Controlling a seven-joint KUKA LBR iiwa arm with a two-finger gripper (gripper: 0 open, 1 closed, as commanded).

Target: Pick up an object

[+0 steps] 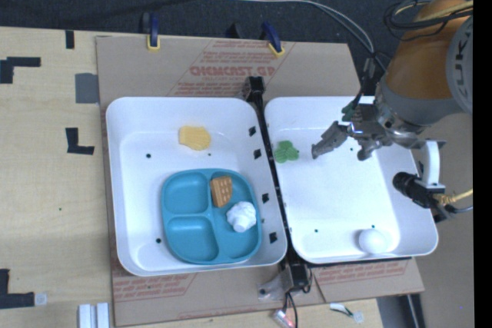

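Two shallow white bins sit side by side on a cardboard sheet point(231, 65) clamped to the bench. The arm point(430, 57), grey with an orange band, enters from 3 o'clock and hangs over the right bin point(338, 234).

The gripper point(344, 144) is over the upper half of the right bin, its two dark fingers point(327, 142) spread apart and released, with nothing between them. One finger points toward 9 o'clock, the other toward 6 o'clock.

A small green object point(287, 152) lies in the right bin against its left wall, just beside the 9 o'clock fingertip and apart from it. A white ball point(374, 240) rests near the same bin's lower rim, at about 5 o'clock, well apart from the gripper.

In the left bin point(127, 188), a yellow object point(194, 137) lies at 12 o'clock of a blue compartment tray point(184, 230). The tray's right-hand compartment holds a tan waffle-like piece point(221, 190) above a crumpled white object point(241, 217); the two lie near each other.
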